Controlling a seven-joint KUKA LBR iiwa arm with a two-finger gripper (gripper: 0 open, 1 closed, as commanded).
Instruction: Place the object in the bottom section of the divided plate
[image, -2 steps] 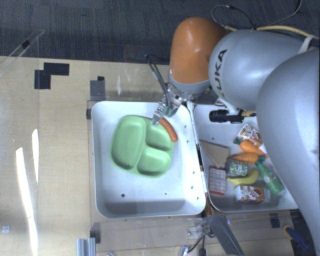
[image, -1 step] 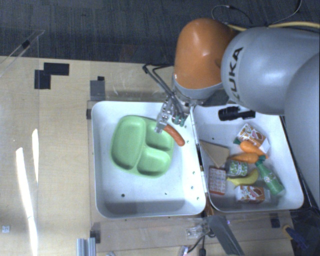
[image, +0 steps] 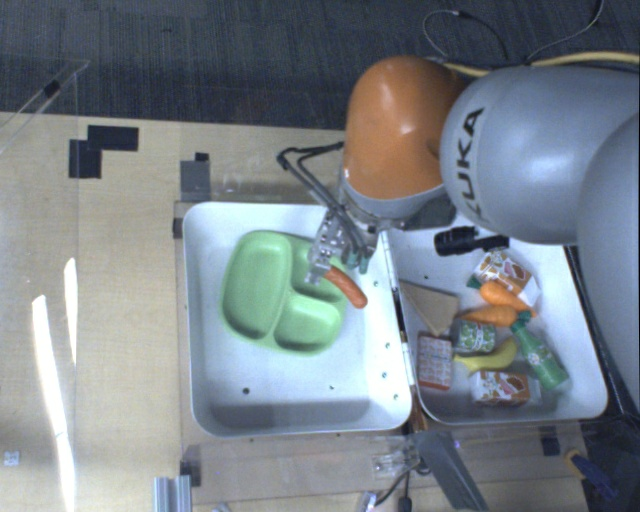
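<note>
Camera view: the grey KUKA arm with the orange band is reaching in from the right and hanging over the left shallow white bin. Its metal two-finger gripper is pointing down at the right edge of the light green divided plastic plate, which is lying in the upper middle of that bin. A small orange carrot-shaped object is lying slantwise just under the gripper, one end right at the fingertips and the other end pointing down and to the right, over the plate's right rim and the bin floor beside it. The gripper appears to be pinching the upper end of the carrot-shaped object, though the contact is small and hard to make out. The plate's bottom section is sitting just left of and below the orange object.

The right shallow white bin is holding a cluster of items: a brown triangular piece, a red and white packet, a yellow banana-shaped toy, a green bottle, and small printed cartons. Both bins are resting side by side on the pale wooden tabletop.
</note>
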